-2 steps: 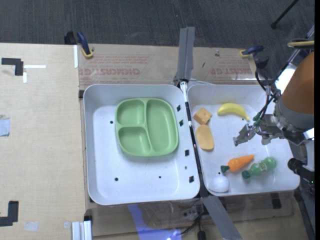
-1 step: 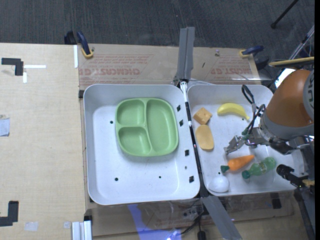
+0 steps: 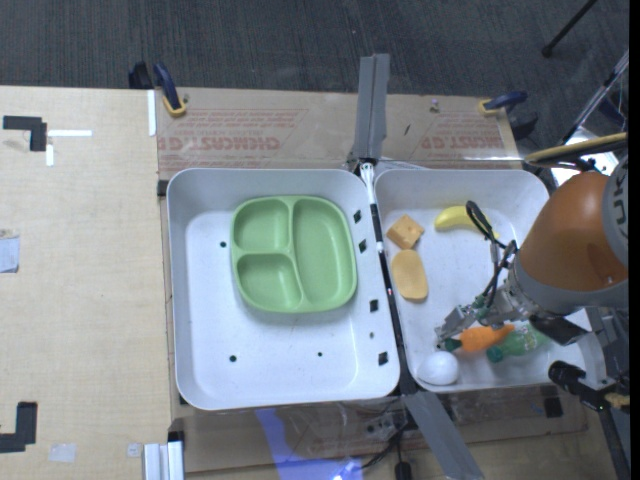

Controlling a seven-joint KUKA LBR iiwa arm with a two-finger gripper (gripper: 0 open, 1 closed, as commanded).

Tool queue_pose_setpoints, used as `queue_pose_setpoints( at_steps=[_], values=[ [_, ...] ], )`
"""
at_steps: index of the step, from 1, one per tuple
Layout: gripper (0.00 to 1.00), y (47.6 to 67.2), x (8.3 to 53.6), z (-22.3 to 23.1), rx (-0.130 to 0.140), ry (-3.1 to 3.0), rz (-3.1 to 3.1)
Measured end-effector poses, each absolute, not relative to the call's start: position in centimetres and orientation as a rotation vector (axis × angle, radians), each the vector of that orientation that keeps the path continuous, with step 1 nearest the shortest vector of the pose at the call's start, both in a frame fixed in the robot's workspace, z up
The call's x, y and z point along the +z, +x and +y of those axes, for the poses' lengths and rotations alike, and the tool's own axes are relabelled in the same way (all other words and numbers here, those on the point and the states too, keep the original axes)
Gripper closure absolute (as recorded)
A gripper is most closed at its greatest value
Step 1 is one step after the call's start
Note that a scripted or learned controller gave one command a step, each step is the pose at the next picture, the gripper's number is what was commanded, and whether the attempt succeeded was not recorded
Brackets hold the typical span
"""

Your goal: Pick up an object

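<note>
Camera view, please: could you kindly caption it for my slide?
Gripper low over a carrot in the right bin; green tray in the left bin.

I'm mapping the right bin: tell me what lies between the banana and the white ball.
In the camera view, bare bin floor lies between the banana and the white ball; the tan oval piece sits just left of that line.
</note>
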State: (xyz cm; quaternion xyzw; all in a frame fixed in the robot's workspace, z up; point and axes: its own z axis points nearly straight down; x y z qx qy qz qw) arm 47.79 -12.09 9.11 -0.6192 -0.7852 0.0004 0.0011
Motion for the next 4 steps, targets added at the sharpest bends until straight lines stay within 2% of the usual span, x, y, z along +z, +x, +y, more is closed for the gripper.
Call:
queue_pose_setpoints(
  at_steps=[1,2,3,4],
  values=[
    [1.00,47.8,10.0,-12.2,0.001,-1.949,-2.460],
    [1.00,50.4,20.3,-6.9,0.002,-2.050,-2.380],
    [1.00,52.5,34.0,-4.7,0.004,-1.873,-2.523],
    [1.00,61.6,23.9,-3.1,0.005,-2.110,-2.328]
  ],
)
